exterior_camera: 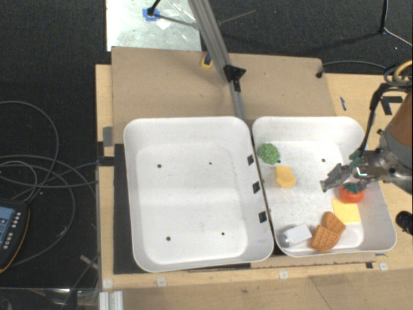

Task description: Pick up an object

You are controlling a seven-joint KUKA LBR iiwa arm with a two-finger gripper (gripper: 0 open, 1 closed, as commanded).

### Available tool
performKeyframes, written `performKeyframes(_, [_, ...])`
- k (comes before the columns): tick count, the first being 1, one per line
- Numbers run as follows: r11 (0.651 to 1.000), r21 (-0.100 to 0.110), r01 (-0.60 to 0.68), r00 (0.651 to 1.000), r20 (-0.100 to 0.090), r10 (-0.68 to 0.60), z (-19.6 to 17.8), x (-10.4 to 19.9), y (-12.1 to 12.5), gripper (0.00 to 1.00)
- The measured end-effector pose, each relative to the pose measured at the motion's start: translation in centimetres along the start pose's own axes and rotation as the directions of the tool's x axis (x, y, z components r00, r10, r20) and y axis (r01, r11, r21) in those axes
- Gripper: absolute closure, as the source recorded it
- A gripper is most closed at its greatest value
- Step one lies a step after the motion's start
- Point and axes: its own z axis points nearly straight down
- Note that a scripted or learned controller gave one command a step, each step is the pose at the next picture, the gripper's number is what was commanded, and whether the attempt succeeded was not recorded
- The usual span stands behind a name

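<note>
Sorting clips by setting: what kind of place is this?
Probably a robotics lab bench: two white bins on a wooden bench, toy food such as a tomato by the gripper, loose cables on dark floor.

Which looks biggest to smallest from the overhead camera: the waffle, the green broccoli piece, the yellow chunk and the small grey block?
1. Waffle
2. Grey block
3. Green broccoli piece and yellow chunk: too alike to rank.
The waffle and block lie nearer the camera, so their lead is unsure.

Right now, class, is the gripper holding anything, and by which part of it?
Nothing shows between its fingers. The gripper hovers open in the right bin, just beside the red tomato, which lies on the bin floor.
</note>
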Motion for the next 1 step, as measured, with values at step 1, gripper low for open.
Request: performKeyframes(1, [1.0, -0.004, -0.002, 1.0, 0.001, 0.002, -0.17, -0.01, 0.06, 0.0])
